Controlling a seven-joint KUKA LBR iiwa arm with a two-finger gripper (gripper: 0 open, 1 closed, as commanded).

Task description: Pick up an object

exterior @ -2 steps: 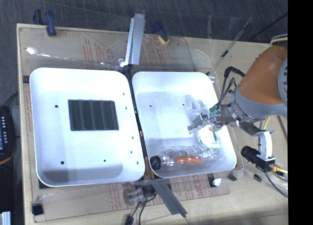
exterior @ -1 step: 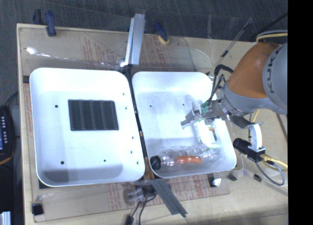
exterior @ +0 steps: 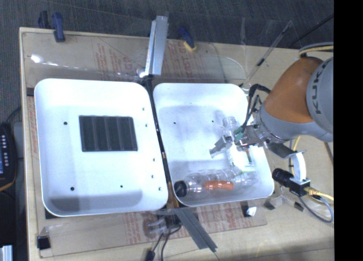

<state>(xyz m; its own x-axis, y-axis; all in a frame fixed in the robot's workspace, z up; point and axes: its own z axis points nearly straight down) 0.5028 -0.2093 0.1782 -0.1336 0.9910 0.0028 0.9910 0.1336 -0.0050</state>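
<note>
The arm comes in from the right edge of the frame with its gripper hanging over the middle of the right bin; honestly can't tell what state it's in. A clear plastic bottle with a black cap lies on its side along that bin's lower edge, below the gripper. The left bin has a dark grate in the middle.

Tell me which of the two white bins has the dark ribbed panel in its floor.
The left bin: a dark ribbed panel sits in its floor. The right bin holds a clear bottle.
</note>
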